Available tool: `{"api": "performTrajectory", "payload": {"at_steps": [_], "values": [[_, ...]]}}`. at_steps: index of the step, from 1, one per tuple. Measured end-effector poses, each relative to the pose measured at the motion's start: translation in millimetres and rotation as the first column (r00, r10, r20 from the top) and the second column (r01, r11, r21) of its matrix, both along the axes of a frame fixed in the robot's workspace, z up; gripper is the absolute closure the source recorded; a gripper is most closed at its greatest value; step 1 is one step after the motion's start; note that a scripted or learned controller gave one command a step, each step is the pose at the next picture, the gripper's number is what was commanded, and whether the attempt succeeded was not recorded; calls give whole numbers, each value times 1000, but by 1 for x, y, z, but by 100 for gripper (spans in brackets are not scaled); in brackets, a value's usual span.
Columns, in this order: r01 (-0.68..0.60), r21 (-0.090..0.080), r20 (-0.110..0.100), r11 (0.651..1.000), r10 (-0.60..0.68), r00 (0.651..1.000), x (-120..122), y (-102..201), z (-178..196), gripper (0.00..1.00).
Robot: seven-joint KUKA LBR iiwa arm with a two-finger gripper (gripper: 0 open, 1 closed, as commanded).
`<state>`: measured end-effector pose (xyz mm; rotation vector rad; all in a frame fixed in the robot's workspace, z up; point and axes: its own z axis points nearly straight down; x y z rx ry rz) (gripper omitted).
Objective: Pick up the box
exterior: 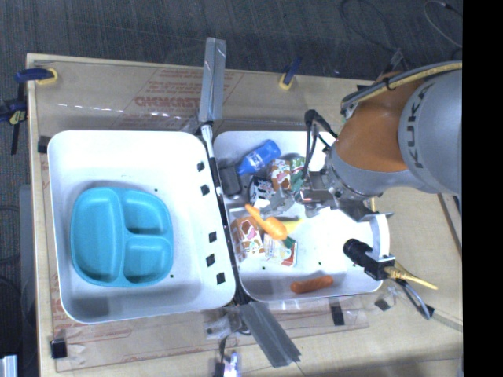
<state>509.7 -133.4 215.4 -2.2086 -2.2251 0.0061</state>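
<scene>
The box (255,242), a small printed carton with fruit pictures on its face, lay in the right bin (357,283), near the bin's left wall and just under an orange carrot-shaped toy (269,225). You could see the claw (308,195) low over the clutter at the bin's middle, up and to the right of the box, but you could not tell whether it was open or closed. A second printed packet (283,177) and a blue bottle (258,157) lay further up, and a brown sausage-shaped toy (311,284) sat near the lower wall. The left bin (63,151) held a blue divided tray (122,235).

From here, you risked a grasp on the wrong item, since the carrot overlapped the box and the packet sat nearer the claw.

Red lettering on the tabletop (102,93) was too faint to read; the arm (413,136) showed "KU" of its maker's name.
</scene>
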Motion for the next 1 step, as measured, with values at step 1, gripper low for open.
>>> {"api": "performTrajectory", "payload": {"at_steps": [1], "values": [[-94, 0, 2, 996, 94, 996, 14, -37, -26, 0]]}}
